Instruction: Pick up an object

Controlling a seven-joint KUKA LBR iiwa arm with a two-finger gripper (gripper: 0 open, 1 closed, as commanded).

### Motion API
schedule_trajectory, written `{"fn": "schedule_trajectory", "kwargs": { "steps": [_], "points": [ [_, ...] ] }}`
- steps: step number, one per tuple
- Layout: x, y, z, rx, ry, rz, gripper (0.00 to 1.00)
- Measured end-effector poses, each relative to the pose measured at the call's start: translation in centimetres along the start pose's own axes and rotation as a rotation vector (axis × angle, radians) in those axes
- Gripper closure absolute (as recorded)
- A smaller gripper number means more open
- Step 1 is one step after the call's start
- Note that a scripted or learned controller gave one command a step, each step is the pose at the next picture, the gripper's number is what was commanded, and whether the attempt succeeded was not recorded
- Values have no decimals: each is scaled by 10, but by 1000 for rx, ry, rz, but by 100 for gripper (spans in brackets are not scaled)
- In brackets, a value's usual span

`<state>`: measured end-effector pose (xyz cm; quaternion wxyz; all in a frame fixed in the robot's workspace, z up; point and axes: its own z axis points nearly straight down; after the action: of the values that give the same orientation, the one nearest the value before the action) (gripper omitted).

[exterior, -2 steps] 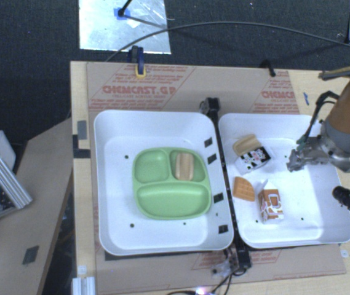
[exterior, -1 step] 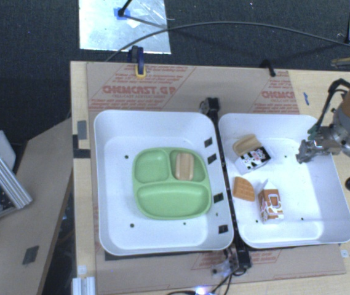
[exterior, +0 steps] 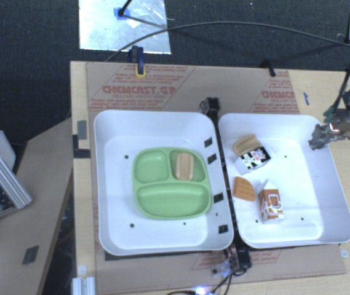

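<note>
The right bin point(exterior: 322, 226) holds several small items. A tan bread roll point(exterior: 246, 144) lies at its upper left, with a black-and-white spotted carton point(exterior: 253, 158) just below it. Lower down are a tan toast-like wedge point(exterior: 244, 189) and a white-and-orange carton point(exterior: 271, 206). In the left bin point(exterior: 113, 165) sits a green divided plate point(exterior: 168, 201) with a tan bread piece point(exterior: 184, 166) in its upper right compartment. My gripper point(exterior: 320, 139) hangs over the right bin's upper right rim, well apart from all the items, with nothing seen in it.
Black clips point(exterior: 219, 196) run along the seam between the two bins. The bins rest on a cardboard sheet point(exterior: 162, 88). A blue-and-yellow clamp point(exterior: 138, 61) stands at the sheet's back edge. A metal frame point(exterior: 2, 171) lies at the far left.
</note>
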<state>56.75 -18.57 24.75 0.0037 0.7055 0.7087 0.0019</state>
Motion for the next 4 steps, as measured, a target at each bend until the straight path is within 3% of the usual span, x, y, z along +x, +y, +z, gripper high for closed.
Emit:
{"fn": "schedule_trajectory", "kwargs": {
  "steps": [4],
  "points": [
    [200, -22, 34, 7, 5, -5, 100]
  ]
}}
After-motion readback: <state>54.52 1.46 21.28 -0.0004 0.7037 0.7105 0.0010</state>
